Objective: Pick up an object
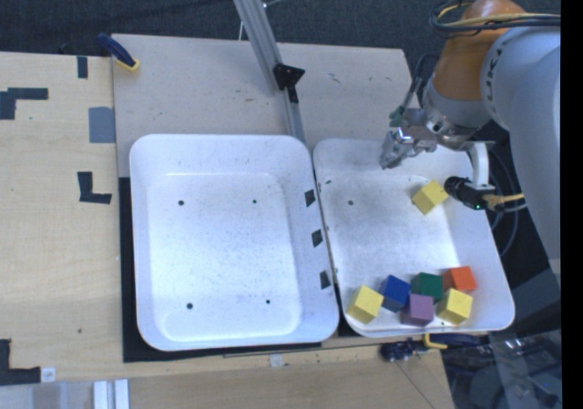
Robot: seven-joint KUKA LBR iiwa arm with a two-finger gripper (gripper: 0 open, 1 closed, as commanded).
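Camera view shows the hand [393, 154] poised over the far end of the right bin [364, 225], and I cannot tell how it is set or whether it grips anything. Nearest it lies a lone yellow cube [428, 197], just toward the near-right, resting tilted on bare white floor with room all round. Other blocks crowd the bin's near edge, well apart from the hand: yellow [366, 303], blue [395, 291], purple [420, 308], green [426, 285], orange [461, 279].
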